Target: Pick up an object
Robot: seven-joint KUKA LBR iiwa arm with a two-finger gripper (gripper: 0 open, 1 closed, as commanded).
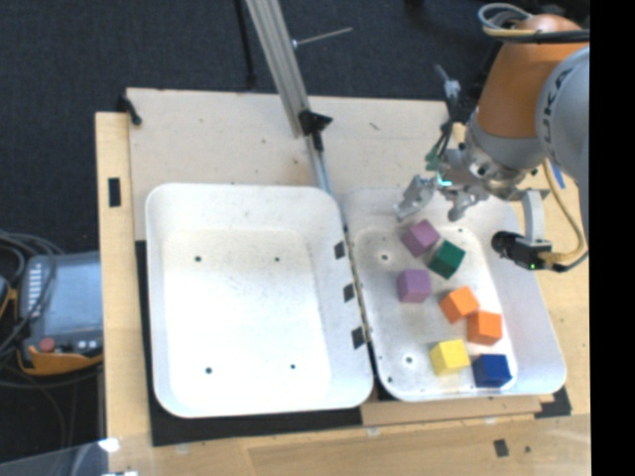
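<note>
We see an evenly lit scene, bright over the pale wooden worktop (pixel 218 132) and falling off to near black on the dark carpeted floor (pixel 99 28) around it. The shallow white plastic left bin (pixel 189 211) is close to washed out, its rim glaring slightly. Shadows are soft and short, hugging the small coloured cubes in the shallow white right bin (pixel 531 350). Focus is somewhat soft throughout, with fine detail smeared on the grey metal end effector (pixel 439 194).
</note>
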